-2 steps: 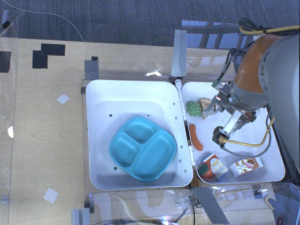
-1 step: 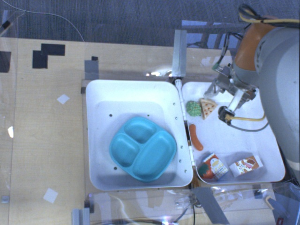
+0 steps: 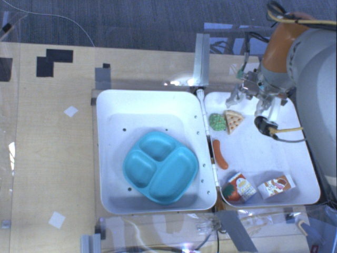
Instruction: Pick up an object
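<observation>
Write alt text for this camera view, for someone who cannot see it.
A grey robot arm's gripper hangs over the right white bin, near a toy pizza slice, broccoli, a sausage and two small cartons. The left bin holds a blue divided plate.

Blue divided plate [image 3: 160, 166] sitting in left bin [image 3: 113, 141], gripper [image 3: 251, 96] hanging over right bin [image 3: 295, 162] w/ fingers apart, nothing btwn them, pizza slice [image 3: 233, 120] lying just beside green broccoli [image 3: 216, 121], hot dog [image 3: 220, 154] resting nr divider, two cartons [image 3: 276, 186] sitting at front.
</observation>
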Available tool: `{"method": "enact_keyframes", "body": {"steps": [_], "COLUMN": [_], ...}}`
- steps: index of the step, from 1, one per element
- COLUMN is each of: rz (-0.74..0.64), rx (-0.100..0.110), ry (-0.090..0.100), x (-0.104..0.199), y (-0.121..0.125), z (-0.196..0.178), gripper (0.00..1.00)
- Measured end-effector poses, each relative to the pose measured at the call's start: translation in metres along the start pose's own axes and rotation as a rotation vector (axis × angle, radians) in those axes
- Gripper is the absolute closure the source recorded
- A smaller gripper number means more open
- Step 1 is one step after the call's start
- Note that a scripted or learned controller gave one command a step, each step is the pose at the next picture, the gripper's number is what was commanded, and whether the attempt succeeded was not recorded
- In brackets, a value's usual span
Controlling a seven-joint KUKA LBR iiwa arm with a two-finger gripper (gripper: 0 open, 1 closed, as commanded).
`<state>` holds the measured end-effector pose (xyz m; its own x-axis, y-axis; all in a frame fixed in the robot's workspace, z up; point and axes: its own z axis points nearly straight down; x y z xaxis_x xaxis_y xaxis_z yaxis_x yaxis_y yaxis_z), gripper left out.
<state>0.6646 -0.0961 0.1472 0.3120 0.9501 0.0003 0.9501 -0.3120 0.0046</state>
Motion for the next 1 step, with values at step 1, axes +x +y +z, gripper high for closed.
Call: {"method": "enact_keyframes", "body": {"steps": [1], "rz": [0.012], "rx": [-0.001], "ry": [0.001], "x": [-0.0044], "y": [-0.0093], "z": [0.0601], "gripper": [0.00]}}
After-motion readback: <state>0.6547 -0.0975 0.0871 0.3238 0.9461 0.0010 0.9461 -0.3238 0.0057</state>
